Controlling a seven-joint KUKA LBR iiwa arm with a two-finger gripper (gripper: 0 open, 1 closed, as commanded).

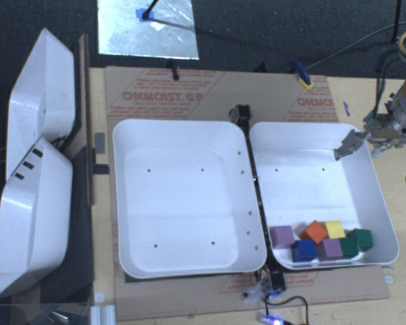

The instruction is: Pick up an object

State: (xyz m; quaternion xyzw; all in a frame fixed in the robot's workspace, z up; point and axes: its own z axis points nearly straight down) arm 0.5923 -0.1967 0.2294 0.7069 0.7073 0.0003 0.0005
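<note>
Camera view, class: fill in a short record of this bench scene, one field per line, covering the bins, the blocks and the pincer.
left bin: shallow white plastic bin, no blocks seen in it
right bin: shallow white plastic bin, blocks at its near edge
blocks: orange cube, yellow cube, blue cube, two purple cubes, green cubes
pincer: pincer over the right bin's far right part, apart from the blocks, nothing seen held

My way down into the right bin (311,175) is open across its upper floor; blocks (321,241) crowd the near edge, tight against the wall. Left bin (183,195) unobstructed.
</note>
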